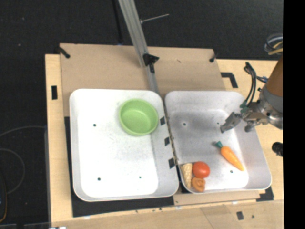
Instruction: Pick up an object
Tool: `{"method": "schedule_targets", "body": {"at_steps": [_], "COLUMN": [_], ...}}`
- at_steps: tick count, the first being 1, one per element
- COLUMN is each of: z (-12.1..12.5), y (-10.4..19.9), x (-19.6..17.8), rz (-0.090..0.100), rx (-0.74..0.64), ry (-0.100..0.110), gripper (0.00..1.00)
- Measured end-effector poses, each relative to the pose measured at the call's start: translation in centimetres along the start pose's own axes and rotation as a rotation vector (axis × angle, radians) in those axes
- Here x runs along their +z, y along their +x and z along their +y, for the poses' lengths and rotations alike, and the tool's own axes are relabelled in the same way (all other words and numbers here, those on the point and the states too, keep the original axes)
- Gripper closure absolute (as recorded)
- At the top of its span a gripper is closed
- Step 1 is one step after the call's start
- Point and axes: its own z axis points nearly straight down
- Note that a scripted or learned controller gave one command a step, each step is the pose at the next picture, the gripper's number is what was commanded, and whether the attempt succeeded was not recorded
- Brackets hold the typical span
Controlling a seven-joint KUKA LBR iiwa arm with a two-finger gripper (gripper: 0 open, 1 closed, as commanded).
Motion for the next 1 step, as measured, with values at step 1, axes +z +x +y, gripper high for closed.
{"method": "schedule_targets", "body": {"at_steps": [1], "z": [0.4], "y": [-0.78], "x": [5.92], "rz": [0.0], "rx": [0.001], "ry": [0.002], "gripper": [0.0]}}
